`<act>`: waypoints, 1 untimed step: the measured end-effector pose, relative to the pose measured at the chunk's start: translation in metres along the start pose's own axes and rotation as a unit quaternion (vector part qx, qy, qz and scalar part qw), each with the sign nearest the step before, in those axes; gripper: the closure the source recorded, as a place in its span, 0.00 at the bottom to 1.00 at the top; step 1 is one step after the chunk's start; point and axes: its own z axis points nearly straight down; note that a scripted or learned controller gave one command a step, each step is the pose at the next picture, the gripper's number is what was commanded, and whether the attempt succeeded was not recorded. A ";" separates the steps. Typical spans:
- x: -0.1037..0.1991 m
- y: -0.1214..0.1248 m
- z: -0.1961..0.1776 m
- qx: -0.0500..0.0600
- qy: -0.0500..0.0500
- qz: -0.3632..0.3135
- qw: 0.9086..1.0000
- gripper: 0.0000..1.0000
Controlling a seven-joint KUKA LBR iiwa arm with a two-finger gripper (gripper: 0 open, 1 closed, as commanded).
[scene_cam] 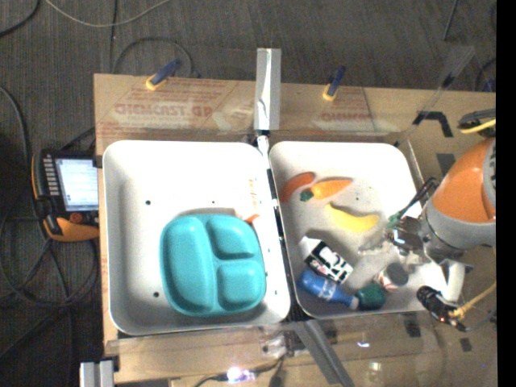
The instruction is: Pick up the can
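- The yellow banana [355, 218] sits about mid-way in the right bin [339, 145], so everything here is placed from it.
- The can [329, 260] looks to be the black-and-white thing lying on its side, just below and left of the banana. It rests on the bin floor near the banana, not touching it. It's a bit too blurry to be fully sure.
- The gripper [401, 234] is just right of the banana, low over the bin floor, and apart from the can. It's a dark tangle from this angle, so whether it's spread or pressed together is impossible to tell. Nothing visible is caught in it.
- The arm [472, 192], with its orange band, is further right of the banana, over the bin's right edge.
- A blue bottle [322, 287] lies below the banana, right under the can and touching or nearly touching it, with its green cap [372, 298] pointing right.
- A small grey round thing [395, 276] is below and right of the banana, beneath the gripper.
- An orange carrot [330, 188] is just above and left of the banana, and another orange piece [294, 185] is further left still.
- Well left of the banana, the left bin [129, 160] holds a teal divided plate [214, 263].
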 end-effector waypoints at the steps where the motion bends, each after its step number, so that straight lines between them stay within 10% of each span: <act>1: -0.002 -0.001 -0.003 0.004 -0.002 0.001 1.000 1.00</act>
